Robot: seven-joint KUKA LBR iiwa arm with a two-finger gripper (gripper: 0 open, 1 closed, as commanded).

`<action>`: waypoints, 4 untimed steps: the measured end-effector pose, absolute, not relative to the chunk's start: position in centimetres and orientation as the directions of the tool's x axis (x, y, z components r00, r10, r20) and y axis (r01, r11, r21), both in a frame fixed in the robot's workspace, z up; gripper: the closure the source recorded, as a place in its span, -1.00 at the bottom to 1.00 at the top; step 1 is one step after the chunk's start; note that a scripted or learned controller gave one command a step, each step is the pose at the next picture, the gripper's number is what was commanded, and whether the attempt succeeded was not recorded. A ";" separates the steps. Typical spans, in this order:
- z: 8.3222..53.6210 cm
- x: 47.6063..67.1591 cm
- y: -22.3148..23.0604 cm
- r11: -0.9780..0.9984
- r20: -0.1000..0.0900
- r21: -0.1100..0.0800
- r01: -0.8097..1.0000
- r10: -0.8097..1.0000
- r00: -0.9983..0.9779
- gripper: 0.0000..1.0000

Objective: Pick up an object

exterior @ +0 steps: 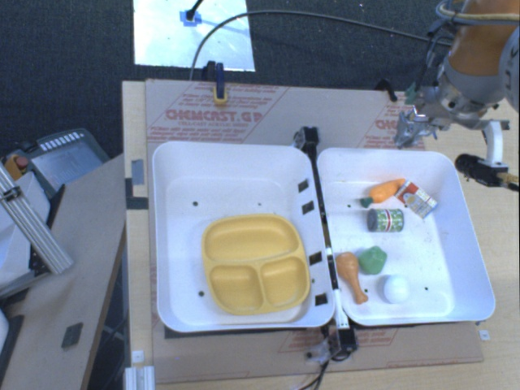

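Gripper (409,128) hovers above the far rim of the right bin (467,254), nothing between the fingers; cannot tell whether they are apart or together. Judged step: approach. Best candidate looks like the small can (385,219), lying on its side mid-bin: green-labelled, cylindrical, likely to roll. Descend straight, straddle it across the round body. Carrot (385,190) and small box (417,199) sit just beside it; keep clear. Yellow tray (255,262) occupies the left bin (179,218).
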State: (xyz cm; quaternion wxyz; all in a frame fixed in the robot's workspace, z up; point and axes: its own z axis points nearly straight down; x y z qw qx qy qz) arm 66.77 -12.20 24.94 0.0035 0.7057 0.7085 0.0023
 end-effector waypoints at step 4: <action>23.1 62.5 10.6 0.010 0.003 0.000 1.000 1.000 -0.010 1.00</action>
